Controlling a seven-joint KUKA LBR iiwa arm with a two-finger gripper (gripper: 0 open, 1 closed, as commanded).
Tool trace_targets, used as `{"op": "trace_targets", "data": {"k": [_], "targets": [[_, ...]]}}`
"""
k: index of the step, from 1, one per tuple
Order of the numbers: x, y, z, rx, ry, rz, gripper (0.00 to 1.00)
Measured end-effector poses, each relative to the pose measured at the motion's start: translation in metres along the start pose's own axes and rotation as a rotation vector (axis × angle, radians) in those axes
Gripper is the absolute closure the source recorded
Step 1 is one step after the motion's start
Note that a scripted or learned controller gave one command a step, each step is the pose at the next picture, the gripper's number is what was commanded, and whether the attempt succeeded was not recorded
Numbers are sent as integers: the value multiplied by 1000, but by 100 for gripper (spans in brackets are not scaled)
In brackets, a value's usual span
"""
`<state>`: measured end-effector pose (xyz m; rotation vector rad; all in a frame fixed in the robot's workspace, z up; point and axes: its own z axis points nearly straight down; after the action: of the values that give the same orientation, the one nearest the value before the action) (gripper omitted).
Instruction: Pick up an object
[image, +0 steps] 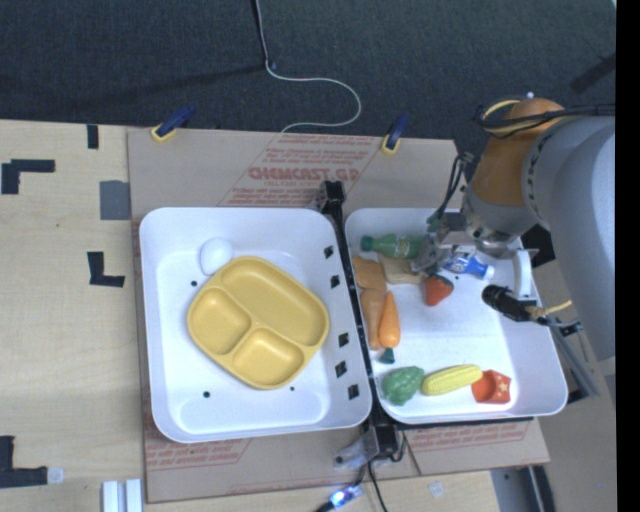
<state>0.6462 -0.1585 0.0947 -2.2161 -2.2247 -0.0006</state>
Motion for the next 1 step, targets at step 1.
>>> {"op": "trace_targets", "data": {"k": [1], "targets": [[5, -8, -48, -1, -1, 2, 100]]}}
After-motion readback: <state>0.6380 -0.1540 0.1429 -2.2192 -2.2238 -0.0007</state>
